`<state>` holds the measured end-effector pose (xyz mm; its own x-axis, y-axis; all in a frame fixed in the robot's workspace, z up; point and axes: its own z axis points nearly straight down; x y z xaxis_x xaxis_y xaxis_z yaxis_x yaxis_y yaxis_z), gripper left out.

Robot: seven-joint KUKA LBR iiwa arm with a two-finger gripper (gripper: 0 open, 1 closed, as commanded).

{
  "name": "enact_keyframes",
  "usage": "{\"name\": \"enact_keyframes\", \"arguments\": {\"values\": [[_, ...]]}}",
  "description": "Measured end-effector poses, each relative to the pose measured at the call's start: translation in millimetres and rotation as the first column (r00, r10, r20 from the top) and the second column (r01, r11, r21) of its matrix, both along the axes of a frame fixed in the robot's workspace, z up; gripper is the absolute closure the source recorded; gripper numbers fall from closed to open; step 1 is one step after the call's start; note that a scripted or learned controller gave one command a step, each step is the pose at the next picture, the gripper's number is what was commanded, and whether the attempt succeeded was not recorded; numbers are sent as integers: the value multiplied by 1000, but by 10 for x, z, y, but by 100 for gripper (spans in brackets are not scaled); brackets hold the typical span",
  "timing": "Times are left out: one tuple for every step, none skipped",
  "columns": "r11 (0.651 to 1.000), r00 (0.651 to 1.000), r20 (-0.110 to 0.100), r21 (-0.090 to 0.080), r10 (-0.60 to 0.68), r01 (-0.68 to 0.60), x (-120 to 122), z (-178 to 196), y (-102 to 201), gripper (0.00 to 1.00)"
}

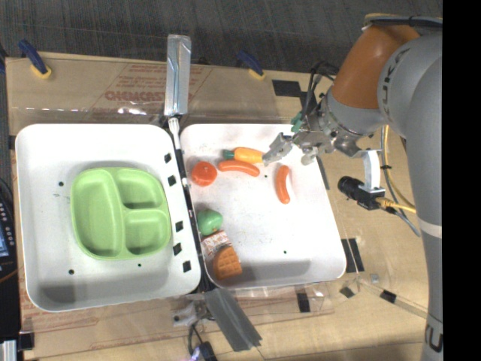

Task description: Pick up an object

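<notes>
The grey 2-finger claw (294, 147) hangs over the upper right part of the right shallow white bin (331, 235), at the end of the grey arm with its orange band (368, 59) reaching in from 3 o'clock. Its fingers look parted and nothing sits between them, though at this slant the gap is hard to judge.

Nearest the claw, toward 7 o'clock, lies the small orange-red plastic sausage (282, 183), the likeliest thing to take. It looks light, stiff and smooth, so it could squirt out of a pinch near an end; the grip belongs across its narrow middle. Its long axis runs roughly 12 to 6 o'clock, tilted slightly, so the fingers should close along the 9-to-3 line.

At 9 o'clock from the claw sits a yellow-and-orange toy carrot-like piece (248, 155), its long axis near 9 to 3, touching or just beside a second red sausage (239, 168) below it, which lies the same way. Their closeness makes a clean grasp there awkward.

Further out at 9 o'clock is a round orange toy tomato (204, 173). Toward 7 o'clock, near the bin's left wall, are a green toy vegetable (210, 220) and a brown ridged toy bread piece (225, 262).

The left bin holds a light green divided plastic tray (120, 213).
</notes>
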<state>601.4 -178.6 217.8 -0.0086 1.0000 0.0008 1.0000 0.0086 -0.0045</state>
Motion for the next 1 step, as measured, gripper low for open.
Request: {"name": "enact_keyframes", "arguments": {"values": [[998,998,5,-2,65,-65,237,212,-191,0]]}}
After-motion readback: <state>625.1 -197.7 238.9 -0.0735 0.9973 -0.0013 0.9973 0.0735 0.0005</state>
